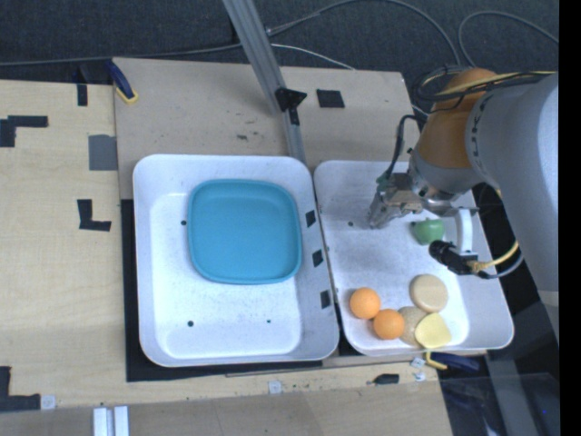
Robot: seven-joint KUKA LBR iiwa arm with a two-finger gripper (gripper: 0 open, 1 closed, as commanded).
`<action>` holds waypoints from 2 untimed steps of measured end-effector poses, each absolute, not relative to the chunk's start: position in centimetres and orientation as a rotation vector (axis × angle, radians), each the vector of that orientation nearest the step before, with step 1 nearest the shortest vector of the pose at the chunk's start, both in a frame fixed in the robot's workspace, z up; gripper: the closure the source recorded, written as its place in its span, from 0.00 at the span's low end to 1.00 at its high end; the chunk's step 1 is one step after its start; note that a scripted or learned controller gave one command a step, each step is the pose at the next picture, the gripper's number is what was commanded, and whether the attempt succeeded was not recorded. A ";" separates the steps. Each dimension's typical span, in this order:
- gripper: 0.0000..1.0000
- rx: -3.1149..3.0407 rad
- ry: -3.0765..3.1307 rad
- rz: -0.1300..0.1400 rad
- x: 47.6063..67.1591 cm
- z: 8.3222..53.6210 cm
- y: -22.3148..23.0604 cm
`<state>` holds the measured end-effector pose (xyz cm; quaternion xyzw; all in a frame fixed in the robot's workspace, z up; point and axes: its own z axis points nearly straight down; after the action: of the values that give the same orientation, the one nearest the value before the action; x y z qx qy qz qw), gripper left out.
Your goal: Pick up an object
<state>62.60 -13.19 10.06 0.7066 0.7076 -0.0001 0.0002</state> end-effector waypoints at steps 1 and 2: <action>1.00 2.219 2.221 0.003 62.1 14.8 -12.5; 1.00 2.219 2.220 0.003 61.7 19.2 -12.9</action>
<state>61.66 -12.89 19.22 0.7070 0.7072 0.0010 0.0013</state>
